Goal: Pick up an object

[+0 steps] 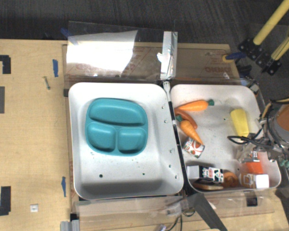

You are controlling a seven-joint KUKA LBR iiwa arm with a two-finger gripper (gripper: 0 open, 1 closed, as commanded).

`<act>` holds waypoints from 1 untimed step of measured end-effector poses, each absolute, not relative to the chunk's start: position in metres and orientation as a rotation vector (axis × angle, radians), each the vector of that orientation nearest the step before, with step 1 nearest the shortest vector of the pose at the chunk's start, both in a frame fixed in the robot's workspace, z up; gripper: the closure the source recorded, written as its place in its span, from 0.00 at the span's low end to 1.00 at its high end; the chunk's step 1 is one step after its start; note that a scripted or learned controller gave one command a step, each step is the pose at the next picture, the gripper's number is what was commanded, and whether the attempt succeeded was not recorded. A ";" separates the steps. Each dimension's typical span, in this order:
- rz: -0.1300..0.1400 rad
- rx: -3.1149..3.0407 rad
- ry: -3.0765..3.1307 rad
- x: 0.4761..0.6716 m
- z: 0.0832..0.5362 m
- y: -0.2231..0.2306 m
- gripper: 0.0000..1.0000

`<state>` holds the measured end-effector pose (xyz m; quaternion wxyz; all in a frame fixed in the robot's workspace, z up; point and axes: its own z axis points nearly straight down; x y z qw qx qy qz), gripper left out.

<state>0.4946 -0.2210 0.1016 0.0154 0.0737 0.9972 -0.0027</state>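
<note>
At the left of the frame we see the left bin [82, 177] holding a smooth teal tray [117, 125] moulded into three rounded compartments. To its right, the right bin [216, 93] holds two tapered orange carrots [194, 106], a small printed carton [193, 148] and a yellow block [240, 122], all lying loose, so we judge nothing lifted yet. By the right edge the gripper [253, 150] hangs low over the bin amid dark cables, and we cannot tell how its jaws stand.
</note>
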 end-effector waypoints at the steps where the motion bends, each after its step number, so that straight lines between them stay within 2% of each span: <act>1: 0.000 0.419 3.100 0.514 0.228 -0.170 1.00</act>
